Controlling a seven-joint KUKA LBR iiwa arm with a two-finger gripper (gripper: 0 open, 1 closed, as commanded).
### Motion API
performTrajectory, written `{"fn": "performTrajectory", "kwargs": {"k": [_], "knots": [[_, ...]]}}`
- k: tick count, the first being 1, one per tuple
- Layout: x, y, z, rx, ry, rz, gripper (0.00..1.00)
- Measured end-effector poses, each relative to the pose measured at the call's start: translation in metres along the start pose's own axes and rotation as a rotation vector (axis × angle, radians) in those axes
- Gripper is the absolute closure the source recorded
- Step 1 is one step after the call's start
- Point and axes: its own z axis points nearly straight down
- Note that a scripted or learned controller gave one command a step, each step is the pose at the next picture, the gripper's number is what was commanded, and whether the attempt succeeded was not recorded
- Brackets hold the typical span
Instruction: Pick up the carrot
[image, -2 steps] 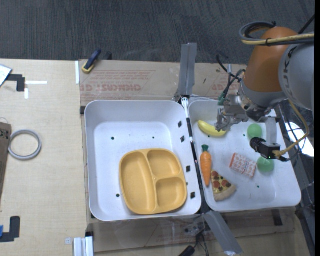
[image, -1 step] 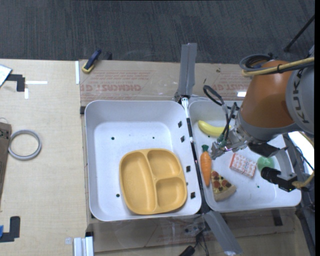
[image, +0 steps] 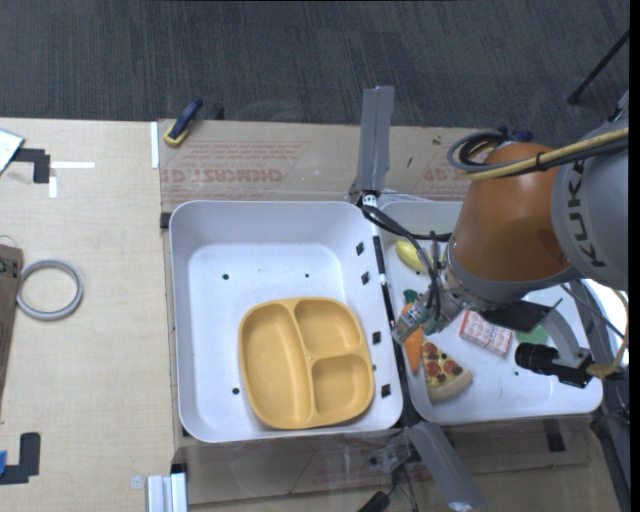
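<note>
Carrot (image: 413, 350): one, orange, lying in right bin (image: 500, 400) by its left wall, just above pizza slice (image: 444, 371). Jaws (image: 418, 320) right over its top end; spread or pinching, cannot tell. Risk of grabbing pizza or wall instead. One banana (image: 408, 254), one yellow tray (image: 305, 362) in left bin (image: 200, 300).

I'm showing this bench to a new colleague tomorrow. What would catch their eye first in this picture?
Probably the yellow divided plate lying in the left bin, and the big orange band of the arm over the right bin. Under the arm, the gripper hangs right above the carrot, with a toy pizza slice beside it.
</note>
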Motion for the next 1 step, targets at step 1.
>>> {"fn": "performTrajectory", "kwargs": {"k": [1], "knots": [[0.0221,0.0267,-0.0001,-0.001,-0.001,-0.015,1.00]]}}
